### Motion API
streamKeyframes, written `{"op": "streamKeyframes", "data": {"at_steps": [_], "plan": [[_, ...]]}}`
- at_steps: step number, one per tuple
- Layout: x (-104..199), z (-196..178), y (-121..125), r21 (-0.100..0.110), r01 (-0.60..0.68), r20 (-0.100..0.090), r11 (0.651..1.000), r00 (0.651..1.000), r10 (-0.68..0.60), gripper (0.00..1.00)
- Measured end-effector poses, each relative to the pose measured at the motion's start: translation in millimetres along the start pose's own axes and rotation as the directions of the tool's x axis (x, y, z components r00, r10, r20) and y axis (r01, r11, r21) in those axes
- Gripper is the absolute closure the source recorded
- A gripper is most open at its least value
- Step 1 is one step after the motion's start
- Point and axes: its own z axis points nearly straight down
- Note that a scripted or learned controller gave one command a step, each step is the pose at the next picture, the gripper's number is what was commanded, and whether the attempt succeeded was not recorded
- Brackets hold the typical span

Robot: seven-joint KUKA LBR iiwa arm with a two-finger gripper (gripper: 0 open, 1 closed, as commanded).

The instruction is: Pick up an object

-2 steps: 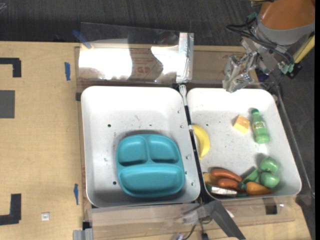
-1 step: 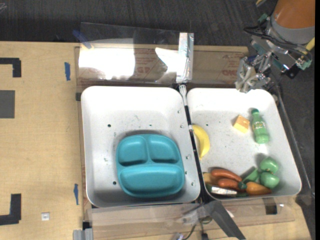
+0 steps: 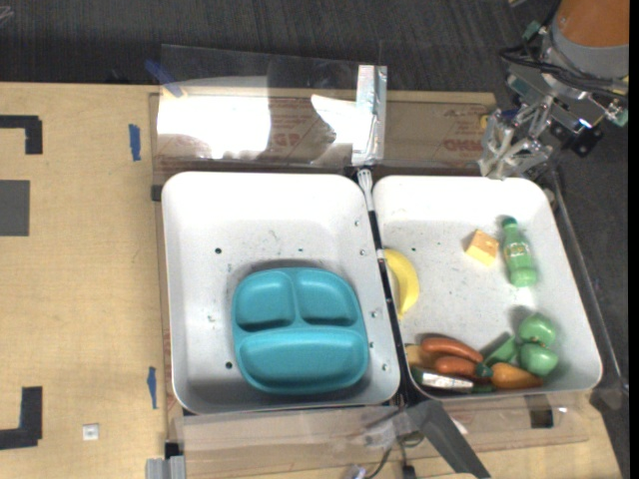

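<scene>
A: Where is the gripper now?
B: It hangs over the far rim of the right bin, and nothing is between its fingers, which stand a little apart.
A: And the objects?
B: The green bottle lies beside the yellow block; the banana rests at the left wall

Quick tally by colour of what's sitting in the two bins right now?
Teal: 1, the divided tray in the left bin.
Yellow: 2, banana, small block.
Green: 2, bottle, pepper-like piece.
Orange-red: about 3, clustered in the right bin; edges overlap.
Total: about 8.
</scene>
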Motion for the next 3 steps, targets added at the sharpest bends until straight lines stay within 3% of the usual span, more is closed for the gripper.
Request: {"op": "streamKeyframes", "data": {"at_steps": [1, 2, 3], "plan": [[-14.2, -7.2, 14.2, -0.001, 0.134, 0.000, 0.991, 0.991, -0.134, 1.00], [13.2, -16.3, 6.6, -0.003, 0.220, -0.002, 0.976, 0.976, -0.220, 1.00], [3.5, -16.3, -3.6, -0.002, 0.343, 0.000, 0.939, 0.939, -0.343, 1.00]]}}
